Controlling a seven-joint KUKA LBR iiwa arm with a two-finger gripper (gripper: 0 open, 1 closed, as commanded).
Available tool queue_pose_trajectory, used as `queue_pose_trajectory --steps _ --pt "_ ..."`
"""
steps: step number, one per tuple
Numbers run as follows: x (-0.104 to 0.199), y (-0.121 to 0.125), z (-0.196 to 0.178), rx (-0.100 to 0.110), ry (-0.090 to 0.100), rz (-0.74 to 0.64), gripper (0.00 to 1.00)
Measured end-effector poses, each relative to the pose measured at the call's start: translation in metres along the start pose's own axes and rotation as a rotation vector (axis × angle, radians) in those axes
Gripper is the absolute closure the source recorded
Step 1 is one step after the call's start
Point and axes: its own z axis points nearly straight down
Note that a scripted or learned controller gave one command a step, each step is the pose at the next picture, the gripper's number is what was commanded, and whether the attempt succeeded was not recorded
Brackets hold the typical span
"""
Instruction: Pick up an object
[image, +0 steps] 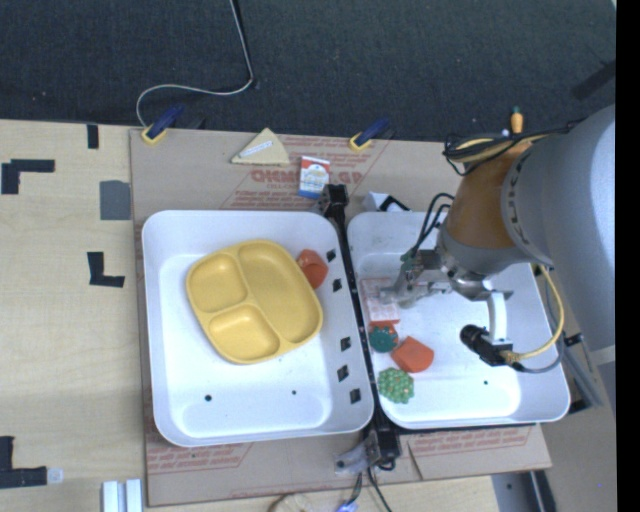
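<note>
Gripper (398, 292) low in right bin (520, 400) (finger state impossible to tell), beside teal object (382, 339) and orange block (412, 354); apparently mid-reach, next needing a clean closing.

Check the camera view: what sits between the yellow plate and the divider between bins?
A small orange-red piece, touching the yellow plate at its right rim, short of the divider, in the camera view.

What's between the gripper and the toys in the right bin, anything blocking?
Nothing visible does. The gripper sits low at the right bin's left side. The teal piece, orange piece and green ball lie just below it in the view, on open bin floor.
</note>
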Motion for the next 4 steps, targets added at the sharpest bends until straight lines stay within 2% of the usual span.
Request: queue_pose_trajectory --steps 1,2,3,4 --pt "0.001 0.001 0.0 -0.001 0.001 -0.001 0.0" --pt "0.056 -0.106 -0.099 0.005 0.003 -0.002 0.0" --pt "0.033 -0.09 -0.098 0.007 0.002 -0.001 0.0" --pt "0.005 -0.107 -0.001 0.005 0.001 0.001 0.0"
